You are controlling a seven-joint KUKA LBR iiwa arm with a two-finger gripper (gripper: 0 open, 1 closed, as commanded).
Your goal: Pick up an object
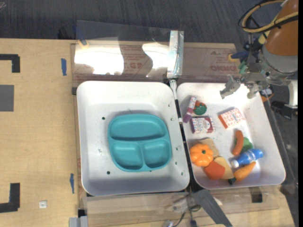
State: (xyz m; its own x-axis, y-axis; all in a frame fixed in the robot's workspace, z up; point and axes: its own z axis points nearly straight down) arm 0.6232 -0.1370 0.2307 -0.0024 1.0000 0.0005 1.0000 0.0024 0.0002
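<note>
Two white bins sit side by side on the bench. The left bin (90, 103) holds a teal divided plate (139, 142) lying flat at its middle. The right bin (270, 141) holds the small objects available for picking.

The arm (284, 37), grey with an orange band, enters from the right and hangs over the upper right corner of the right bin. Its gripper (240, 90) is above the bin's far rim, with the two fingers (228, 90) spread wide apart. Nothing lies between them, and they touch none of the objects.

Objects in the right bin, from far to near: a purple tube (190, 109) beside a green round piece (200, 109) near the dividing wall; a small printed carton (201, 124) just below these; a red and white box (231, 117) toward the middle, the nearest object to the gripper yet well apart from it; a red sausage-shaped piece (237, 142); a blue bottle (247, 157) touching a carrot (244, 171); an orange pumpkin (201, 155) resting against a red-orange fruit (215, 169) at the near side.
</note>
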